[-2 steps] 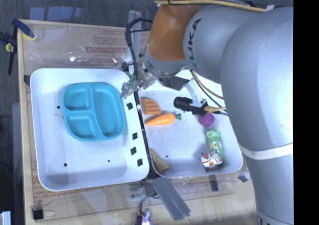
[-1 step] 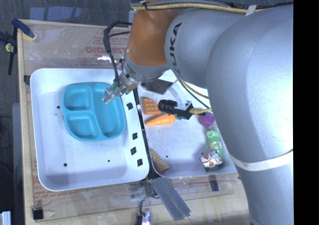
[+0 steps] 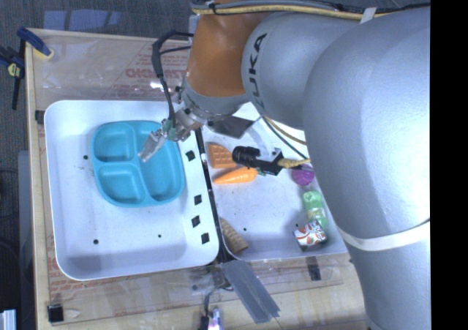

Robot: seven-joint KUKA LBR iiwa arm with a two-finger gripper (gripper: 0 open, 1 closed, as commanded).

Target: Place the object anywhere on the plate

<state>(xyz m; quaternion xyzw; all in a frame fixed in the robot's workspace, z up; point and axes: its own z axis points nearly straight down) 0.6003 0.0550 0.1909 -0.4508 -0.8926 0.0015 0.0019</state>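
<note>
Here, the gripper (image 3: 152, 147) is hovering over the right-hand rim of the blue divided plate (image 3: 124, 175), which is lying directly beneath it in the left white bin (image 3: 73, 241). Whether the jaws are open or closed cannot be told from this slant. Just right of the gripper, the walls of the two bins are meeting. Beyond them, in the right bin (image 3: 270, 226), an orange waffle-like piece (image 3: 218, 154) and a carrot (image 3: 235, 176) are sitting nearest the jaws, just beside each other. Farther right, a purple item (image 3: 303, 174), a green item (image 3: 314, 204) and a red-and-white can (image 3: 311, 235) are lining up beside the grey arm (image 3: 351, 102). A brown cone (image 3: 234, 234) is lying below and right of the gripper, near the dividing wall. Which of these is the task's object cannot be told.
</note>
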